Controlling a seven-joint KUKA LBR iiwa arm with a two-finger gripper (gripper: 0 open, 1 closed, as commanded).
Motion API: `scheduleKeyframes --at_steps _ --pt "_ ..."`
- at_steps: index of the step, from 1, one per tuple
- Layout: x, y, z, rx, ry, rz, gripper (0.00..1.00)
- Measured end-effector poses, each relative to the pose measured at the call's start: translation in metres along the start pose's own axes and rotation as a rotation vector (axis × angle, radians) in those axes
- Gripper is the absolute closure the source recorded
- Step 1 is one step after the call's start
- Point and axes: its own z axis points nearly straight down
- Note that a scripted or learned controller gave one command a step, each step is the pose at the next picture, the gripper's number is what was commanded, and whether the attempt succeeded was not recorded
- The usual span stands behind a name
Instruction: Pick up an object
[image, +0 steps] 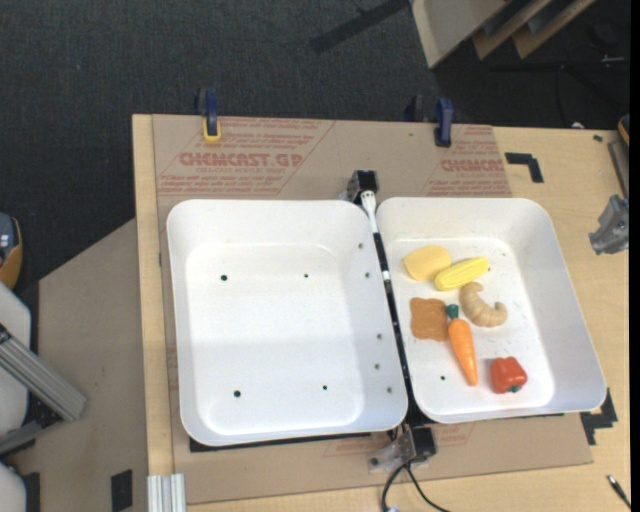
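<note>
Nearest the lens, a black cable fitting sits at the bench edge on the camera side of the carrot, the reference for all positions below. Carrot: orange, green-topped, lying flat in the right bin with its tip towards the camera. Just right of that tip is a red pepper. Touching or all but touching the carrot's green top on the left is a brown toast-like slab. Just beyond the top, to the right, lies a pale curled piece, perhaps a shrimp. Farther beyond the carrot, a corn cob and a yellow wedge lie side by side, touching. Well left of the carrot is the left bin. Far right of the carrot, outside the bin's rim, a grey metal part at the frame edge — apparently the gripper — is apart from every item; how wide it is open cannot be told, and nothing is seen in its hold. Progress, as judged: no object is lifted — choice of target, approach, closing and lift are all left to do.
</note>
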Motion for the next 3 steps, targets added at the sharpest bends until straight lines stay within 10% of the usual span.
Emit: scheduleKeyframes --at_steps 1,2,3 --pt "-0.091 -0.003 -0.044 -0.019 -0.012 0.012 1.00" --pt "-0.062 -0.001 0.000 -0.008 -0.003 0.001 1.00" --pt "-0.070 0.001 -0.038 -0.020 -0.009 0.002 1.00"
